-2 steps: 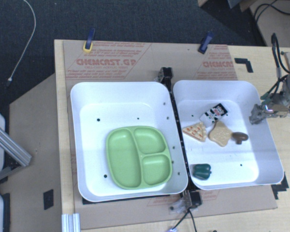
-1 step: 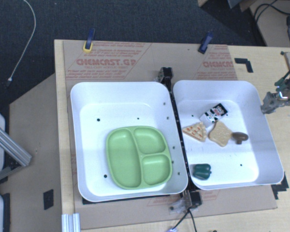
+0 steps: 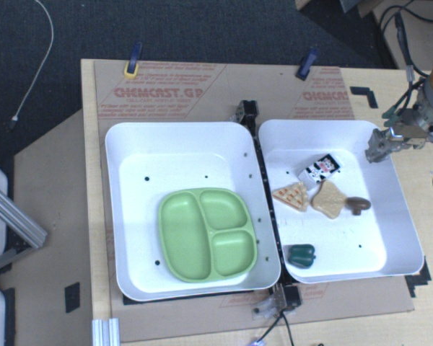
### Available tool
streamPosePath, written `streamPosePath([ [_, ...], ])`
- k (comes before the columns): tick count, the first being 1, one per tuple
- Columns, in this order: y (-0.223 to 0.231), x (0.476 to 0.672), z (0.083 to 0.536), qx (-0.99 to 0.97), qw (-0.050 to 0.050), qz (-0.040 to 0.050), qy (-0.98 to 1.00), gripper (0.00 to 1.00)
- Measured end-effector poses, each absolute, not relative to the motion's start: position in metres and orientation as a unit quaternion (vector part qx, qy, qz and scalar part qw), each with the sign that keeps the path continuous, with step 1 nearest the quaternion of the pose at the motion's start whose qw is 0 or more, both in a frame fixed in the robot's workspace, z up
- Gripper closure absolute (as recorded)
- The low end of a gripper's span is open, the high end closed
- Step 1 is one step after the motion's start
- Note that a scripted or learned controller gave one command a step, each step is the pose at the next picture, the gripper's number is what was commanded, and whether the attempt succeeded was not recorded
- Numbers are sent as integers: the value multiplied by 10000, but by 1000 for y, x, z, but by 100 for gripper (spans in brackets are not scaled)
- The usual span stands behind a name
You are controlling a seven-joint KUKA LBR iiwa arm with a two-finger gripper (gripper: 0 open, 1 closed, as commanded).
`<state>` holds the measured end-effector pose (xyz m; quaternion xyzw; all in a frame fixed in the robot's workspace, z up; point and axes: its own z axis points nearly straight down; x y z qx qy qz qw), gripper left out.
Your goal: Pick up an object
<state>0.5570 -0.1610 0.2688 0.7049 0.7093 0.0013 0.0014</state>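
Gripper (image 3: 379,150) over right bin (image 3: 397,193) top-right rim, finger state unreadable, nothing visibly held; toy foods cluster mid-bin; green pepper (image 3: 301,254) near front edge looks light, rigid, slick: pinch across body

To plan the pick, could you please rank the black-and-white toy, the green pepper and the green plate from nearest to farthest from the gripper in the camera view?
From the gripper, at the right bin's far right rim:
1. Black-and-white toy, right bin, upper middle.
2. Green pepper, right bin, near left corner.
3. Green plate, left bin.
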Motion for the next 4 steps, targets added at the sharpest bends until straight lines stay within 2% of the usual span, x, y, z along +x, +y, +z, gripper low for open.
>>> streamPosePath([
  [1,-111,568,273,7049,14,13,7093,100],
  [2,-60,577,255,7067,-11,-5,7075,100],
  [4,50,581,229,7051,-25,-5,7092,100],
])
